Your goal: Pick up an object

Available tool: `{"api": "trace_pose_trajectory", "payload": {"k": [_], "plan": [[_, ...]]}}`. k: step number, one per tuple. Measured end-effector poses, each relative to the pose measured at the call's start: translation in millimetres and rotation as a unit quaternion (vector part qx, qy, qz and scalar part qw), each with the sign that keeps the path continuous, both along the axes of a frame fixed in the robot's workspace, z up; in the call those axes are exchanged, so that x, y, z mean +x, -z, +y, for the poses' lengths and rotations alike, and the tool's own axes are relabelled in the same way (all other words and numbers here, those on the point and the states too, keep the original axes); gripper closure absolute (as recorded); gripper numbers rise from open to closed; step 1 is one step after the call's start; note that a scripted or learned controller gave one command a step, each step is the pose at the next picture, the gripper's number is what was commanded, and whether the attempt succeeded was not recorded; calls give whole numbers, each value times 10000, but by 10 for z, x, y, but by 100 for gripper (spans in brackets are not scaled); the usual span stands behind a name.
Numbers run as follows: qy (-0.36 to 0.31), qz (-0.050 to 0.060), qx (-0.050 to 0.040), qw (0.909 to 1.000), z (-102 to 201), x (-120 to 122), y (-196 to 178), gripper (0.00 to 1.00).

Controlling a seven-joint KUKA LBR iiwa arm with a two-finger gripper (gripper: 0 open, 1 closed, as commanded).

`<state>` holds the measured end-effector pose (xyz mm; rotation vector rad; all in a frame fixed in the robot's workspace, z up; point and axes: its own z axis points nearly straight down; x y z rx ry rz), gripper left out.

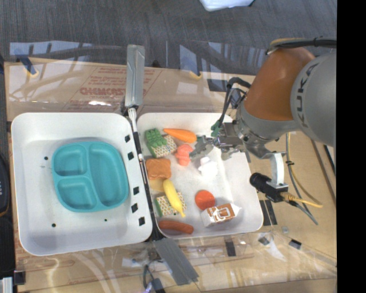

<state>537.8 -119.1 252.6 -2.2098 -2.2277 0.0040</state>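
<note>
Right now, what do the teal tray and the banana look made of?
Tray: looks like molded plastic, smooth with a matte sheen and rounded compartments. Banana: probably toy plastic or rubber; uniform yellow with a glossy highlight. Can't tell whether it's hard or soft.

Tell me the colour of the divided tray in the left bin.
Teal, a light blue-green; the tray shows best in the camera view.

A: What surrounds the bench?
B: Dark grey ribbed carpet (86, 20) along the top, with a white object (227, 4) at the upper edge.
A: And the bench top (86, 86)?
B: Brown board under glossy clear sheeting, reflecting light.
</note>
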Motion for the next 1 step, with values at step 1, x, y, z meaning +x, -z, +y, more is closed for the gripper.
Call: {"api": "trace_pose_trajectory", "payload": {"k": [1], "plan": [[-182, 10, 1, 9998, 272, -623, 856, 0]]}}
